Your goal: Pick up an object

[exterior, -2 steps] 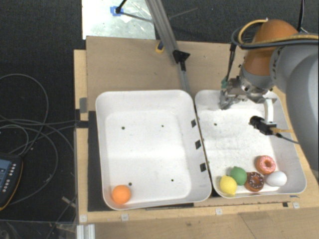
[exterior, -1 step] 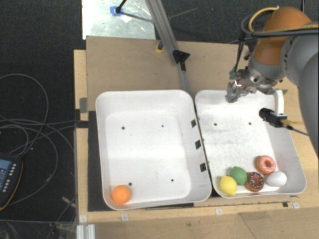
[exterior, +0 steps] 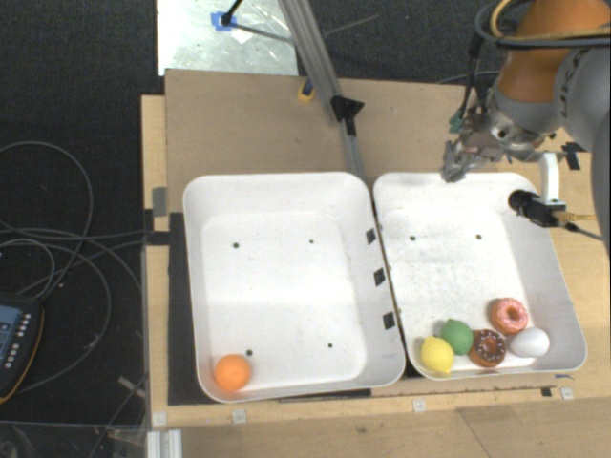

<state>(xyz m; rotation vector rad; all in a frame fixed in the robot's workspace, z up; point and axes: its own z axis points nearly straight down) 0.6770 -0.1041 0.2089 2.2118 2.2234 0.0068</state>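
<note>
Camera view: arm reaches in from right, jaws point(exterior: 456, 165) hang over the far rim of the right bin point(exterior: 449, 256); can't tell if open or closed, nothing seen in them. Likely parked high before a pick. Targets sit clustered at the right bin's near edge: lemon point(exterior: 437, 354), green ball point(exterior: 457, 335), choc donut point(exterior: 487, 348), pink donut point(exterior: 508, 315), white egg point(exterior: 530, 342). Orange ball point(exterior: 231, 372) alone in left bin point(exterior: 277, 275), near-left corner. All on the table point(exterior: 258, 122).

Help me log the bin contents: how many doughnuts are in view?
2, both in the right bin's near corner: a pink-iced doughnut and a chocolate doughnut just in front of it. Nothing appears hidden.
</note>
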